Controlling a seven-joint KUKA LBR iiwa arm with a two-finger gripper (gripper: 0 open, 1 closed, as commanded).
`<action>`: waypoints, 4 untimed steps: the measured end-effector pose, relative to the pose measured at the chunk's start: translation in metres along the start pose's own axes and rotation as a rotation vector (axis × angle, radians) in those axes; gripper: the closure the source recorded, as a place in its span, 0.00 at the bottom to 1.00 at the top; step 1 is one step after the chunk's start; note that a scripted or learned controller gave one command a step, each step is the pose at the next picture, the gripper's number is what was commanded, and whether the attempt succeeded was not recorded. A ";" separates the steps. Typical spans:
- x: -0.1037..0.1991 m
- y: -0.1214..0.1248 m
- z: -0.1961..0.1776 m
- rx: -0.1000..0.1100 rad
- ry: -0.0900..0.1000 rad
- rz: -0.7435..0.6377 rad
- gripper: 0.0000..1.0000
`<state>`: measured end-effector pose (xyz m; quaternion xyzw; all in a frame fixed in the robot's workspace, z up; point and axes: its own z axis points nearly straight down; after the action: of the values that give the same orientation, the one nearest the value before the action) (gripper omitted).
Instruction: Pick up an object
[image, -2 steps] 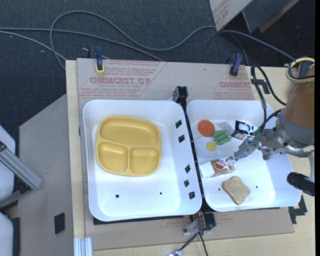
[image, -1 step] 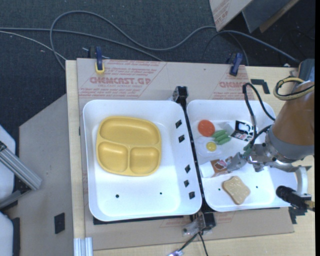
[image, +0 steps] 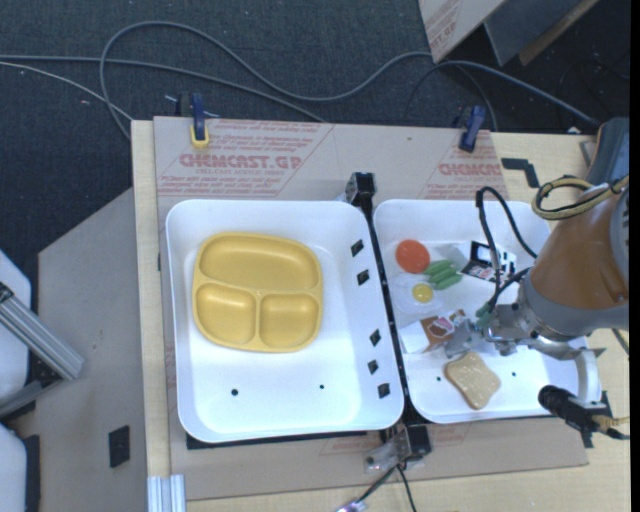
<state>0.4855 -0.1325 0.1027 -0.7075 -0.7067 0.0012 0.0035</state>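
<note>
The gripper (image: 462, 343) hangs low in the right bin (image: 520, 405) beside the bread slice (image: 472, 381), lined up for a grab, its grip unclear from here.

Lighting is even and fairly bright, diffuse from overhead. Both white bins (image: 300, 400) run close to clipped, so their walls lose detail. Soft sheen on the yellow divided tray (image: 258, 291), no hard glare. Shadows are short and soft: a faint one under the bread slice (image: 472, 381), a darker patch below the arm (image: 585, 270). Dark floor (image: 70, 120) at top and left is underexposed, low texture. Overall slightly soft, low-res; small items in the right bin are hard to resolve. Printed text on the desk (image: 250, 160) stays legible. No obvious edge distortion.
</note>
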 end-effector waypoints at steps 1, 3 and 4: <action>0.001 0.000 0.019 -0.001 0.000 -0.001 0.00; 0.001 0.009 -0.038 -0.012 -0.004 -0.002 1.00; 0.000 0.005 -0.101 -0.014 -0.005 -0.002 1.00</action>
<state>0.4914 -0.1334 0.2038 -0.7066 -0.7076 -0.0019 -0.0030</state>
